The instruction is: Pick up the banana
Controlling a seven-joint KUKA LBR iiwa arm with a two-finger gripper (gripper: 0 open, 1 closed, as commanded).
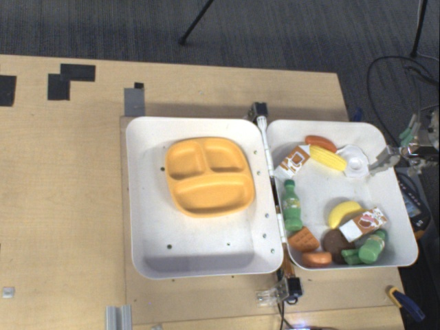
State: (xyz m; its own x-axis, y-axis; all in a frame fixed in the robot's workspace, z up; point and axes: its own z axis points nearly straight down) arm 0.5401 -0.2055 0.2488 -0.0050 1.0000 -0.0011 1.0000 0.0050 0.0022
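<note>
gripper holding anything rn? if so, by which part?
Nothing held. The gripper is at the right bin's right rim with no item between its fingers. The banana lies in that bin, apart from it.

No readable text anywhere in the pic. Two small cartons in the right bin [405, 253] carried printed labels, but too small and blurred to make out: one orange-and-white carton [294, 161] near the bin's upper left, beside the corn cob [328, 159], had a dark emblem on a white patch, no letters legible; the other carton [364, 225], brown/orange and white, lay just right of the banana [342, 212], its markings likewise unreadable. Green bottle [292, 207] showed a pale label band, no wording discernible. No nos., brands or signs legible on bench [62, 205] or bins.
</note>
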